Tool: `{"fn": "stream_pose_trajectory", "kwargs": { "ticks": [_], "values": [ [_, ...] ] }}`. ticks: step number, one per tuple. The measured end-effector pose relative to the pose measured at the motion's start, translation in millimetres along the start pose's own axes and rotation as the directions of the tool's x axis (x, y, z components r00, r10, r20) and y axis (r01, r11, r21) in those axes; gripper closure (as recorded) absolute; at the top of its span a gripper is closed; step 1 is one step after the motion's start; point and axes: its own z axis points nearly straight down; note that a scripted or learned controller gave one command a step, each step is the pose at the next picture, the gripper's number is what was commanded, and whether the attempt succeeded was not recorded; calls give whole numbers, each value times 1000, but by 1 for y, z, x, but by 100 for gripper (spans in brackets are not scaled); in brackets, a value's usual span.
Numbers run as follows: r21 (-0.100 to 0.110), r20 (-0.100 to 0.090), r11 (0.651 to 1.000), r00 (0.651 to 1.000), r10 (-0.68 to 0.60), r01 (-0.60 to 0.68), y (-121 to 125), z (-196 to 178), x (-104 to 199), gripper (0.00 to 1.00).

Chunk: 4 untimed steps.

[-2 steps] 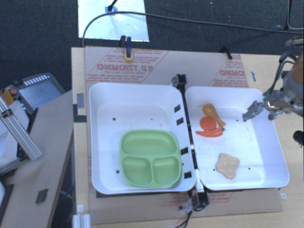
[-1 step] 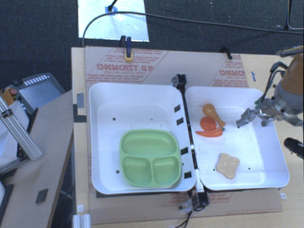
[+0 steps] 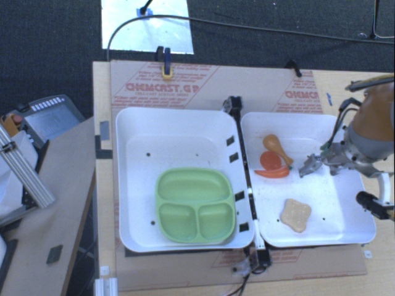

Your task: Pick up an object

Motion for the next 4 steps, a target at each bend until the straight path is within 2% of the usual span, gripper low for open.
{"fn": "stream_pose_trajectory", "kwargs": {
  "ticks": [1, 2, 4],
  "values": [
    [-4, 1, 1000, 1000, 0, 0, 1, 38, 0, 0],
    [-6, 0, 1000, 1000, -1, 1, 2, 28, 0, 100],
    [-8, 3, 1000, 1000, -3, 3, 7, -56, 1, 100]
  ]
}}
